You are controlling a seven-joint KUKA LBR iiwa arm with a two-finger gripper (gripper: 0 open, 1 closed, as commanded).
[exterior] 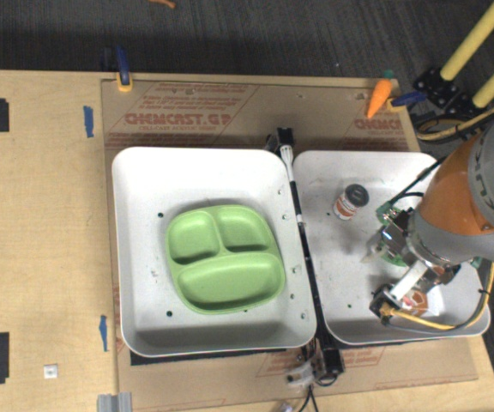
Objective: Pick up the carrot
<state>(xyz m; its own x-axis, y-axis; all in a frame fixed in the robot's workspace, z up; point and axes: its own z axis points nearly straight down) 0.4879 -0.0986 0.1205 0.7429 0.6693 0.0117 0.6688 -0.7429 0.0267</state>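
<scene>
beyond the right bin point(341, 264), on the surface point(41, 230), lies the carrot point(379, 98); the jaws hang over that bin, open or closed i cannot tell.

L bin point(135, 166) & R bin point(341, 264) were white. Plate point(225, 260) was light green. Carrot point(379, 98) was orange w/ green top. Jar point(350, 201) had a black lid, reddish-brown label. Board point(187, 114) was tan w/ red lettering and a blue tape strip point(88, 120). Arm point(453, 204) was grey w/ orange band. Pole point(487, 24) was yellow.
</scene>
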